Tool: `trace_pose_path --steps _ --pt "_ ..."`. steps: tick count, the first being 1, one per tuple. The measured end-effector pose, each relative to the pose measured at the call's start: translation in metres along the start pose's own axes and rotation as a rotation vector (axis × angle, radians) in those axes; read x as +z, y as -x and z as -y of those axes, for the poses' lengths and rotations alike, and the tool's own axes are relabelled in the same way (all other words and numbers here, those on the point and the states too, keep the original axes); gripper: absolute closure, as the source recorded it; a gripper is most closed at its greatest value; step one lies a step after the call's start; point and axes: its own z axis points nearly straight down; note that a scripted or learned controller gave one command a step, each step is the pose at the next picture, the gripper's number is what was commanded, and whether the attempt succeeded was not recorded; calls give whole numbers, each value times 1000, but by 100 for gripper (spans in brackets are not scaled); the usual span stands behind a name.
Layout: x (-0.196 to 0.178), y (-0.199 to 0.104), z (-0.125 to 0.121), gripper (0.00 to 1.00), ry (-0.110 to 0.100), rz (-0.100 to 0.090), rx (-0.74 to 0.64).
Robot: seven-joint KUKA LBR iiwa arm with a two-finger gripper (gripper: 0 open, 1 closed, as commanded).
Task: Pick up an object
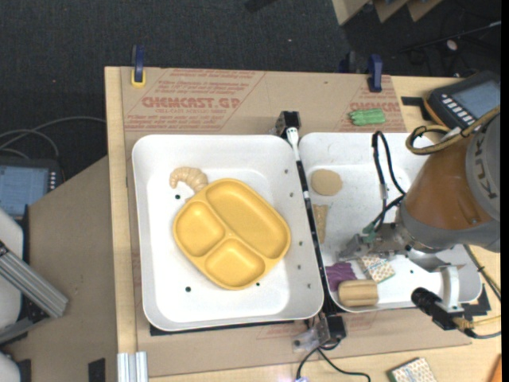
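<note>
The right bin [350,146] holds a tan ice-cream cone [324,185] at its left side. Near its front edge lie a purple piece [340,274], a tan cylinder [358,294] and a small checkered piece [379,270]. My gripper [364,247] is low in this bin, just above and behind the checkered piece, and the grey arm [445,189] hides the bin's right half. In the left bin [151,237], a yellow divided plate [231,233] lies in the middle, with a pale croissant-like item [186,178] at its back-left edge.
A green object [367,117] lies on the bench behind the right bin. Blue clamps [138,76] [374,82] sit at the bench's back edge. A black cable [383,173] hangs over the right bin. A handheld screen device [468,104] rests at the far right.
</note>
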Motion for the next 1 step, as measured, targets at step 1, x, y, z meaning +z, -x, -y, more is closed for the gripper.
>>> trace_pose_path --steps 1 --pt "0 -4 -34 0 9 3 -6"
